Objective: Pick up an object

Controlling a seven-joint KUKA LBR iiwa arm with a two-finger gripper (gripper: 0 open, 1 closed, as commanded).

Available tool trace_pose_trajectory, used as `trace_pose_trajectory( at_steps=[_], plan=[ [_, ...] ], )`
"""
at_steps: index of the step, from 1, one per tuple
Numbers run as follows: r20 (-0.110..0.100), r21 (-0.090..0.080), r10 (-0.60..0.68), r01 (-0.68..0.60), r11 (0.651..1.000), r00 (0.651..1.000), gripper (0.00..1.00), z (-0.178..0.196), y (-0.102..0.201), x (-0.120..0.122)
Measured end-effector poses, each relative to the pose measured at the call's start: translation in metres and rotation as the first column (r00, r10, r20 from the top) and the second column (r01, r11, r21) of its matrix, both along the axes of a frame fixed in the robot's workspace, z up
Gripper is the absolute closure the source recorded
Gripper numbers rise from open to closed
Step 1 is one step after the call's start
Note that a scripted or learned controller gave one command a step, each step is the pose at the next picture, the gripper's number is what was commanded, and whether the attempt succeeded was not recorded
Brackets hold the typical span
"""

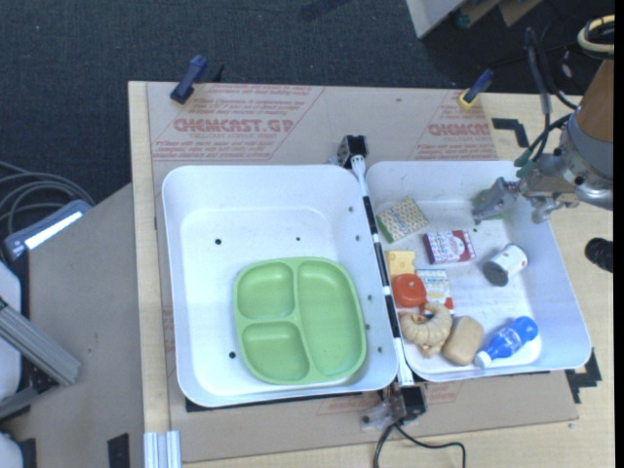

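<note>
1. Two shallow white bins lying side by side on the bench: left bin carrying a green divided tray; right bin carrying all the loose objects, so any pick is likely starting there.
2. Gripper hovering over the far right part of the right bin, reaching in from the right; nothing showing between the fingers; spread not readable.
3. Sitting just near of the gripper: a white cup on its side, probably the closest candidate, and a red-and-white packet.
4. Crowding the near left of that bin: a checked pad, a red piece, a pastry, a tan lump, a blue bottle, many touching, likely complicating a clean grasp.
</note>
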State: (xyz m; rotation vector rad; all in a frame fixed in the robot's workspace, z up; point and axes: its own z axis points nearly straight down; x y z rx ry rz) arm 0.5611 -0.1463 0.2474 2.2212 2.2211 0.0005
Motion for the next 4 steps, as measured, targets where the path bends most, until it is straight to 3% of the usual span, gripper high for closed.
trace_pose_trajectory(
  at_steps=[1,2,3,4],
  plan=[
    [-0.002,0.001,0.001,-0.001,1.000,1.000,0.00,-0.079,0.029,0.030],
    [0.008,-0.003,0.000,0.000,1.000,1.000,0.00,-0.158,0.035,0.036],
    [0.013,-0.006,-0.001,0.001,1.000,1.000,1.00,-0.147,0.034,0.038],
    [-0.002,0.001,-0.001,0.001,1.000,1.000,1.00,-0.077,0.022,-0.025]
  ],
)
